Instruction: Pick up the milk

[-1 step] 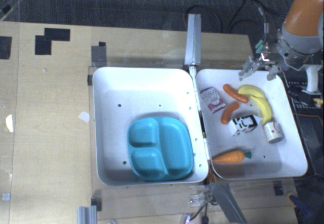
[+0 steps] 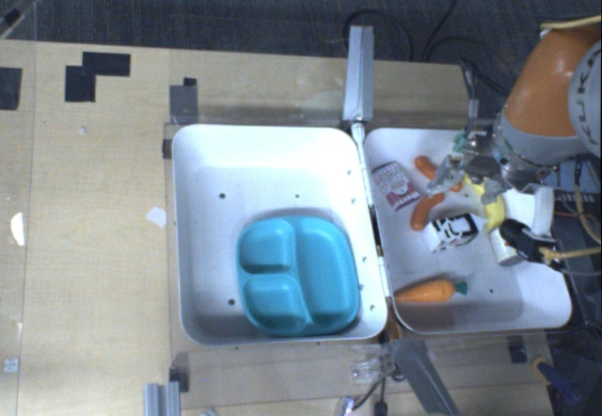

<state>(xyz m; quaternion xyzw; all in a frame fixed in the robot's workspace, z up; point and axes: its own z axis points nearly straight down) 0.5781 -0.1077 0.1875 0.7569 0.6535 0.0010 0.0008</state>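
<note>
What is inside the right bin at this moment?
The right bin holds a carrot, the black-and-white milk carton, a small purple-labelled packet, orange sausage-like pieces and a yellow item. The gripper and arm cover its far right part.

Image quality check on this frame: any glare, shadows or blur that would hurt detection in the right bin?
Camera view: lighting is even and soft, and the left bin shows only a faint sheen. The carrot casts a soft shadow on the right bin. The gripper area is slightly blurred and cluttered, so the milk carton's edges nearby look soft. The blue tray is crisp.
</note>
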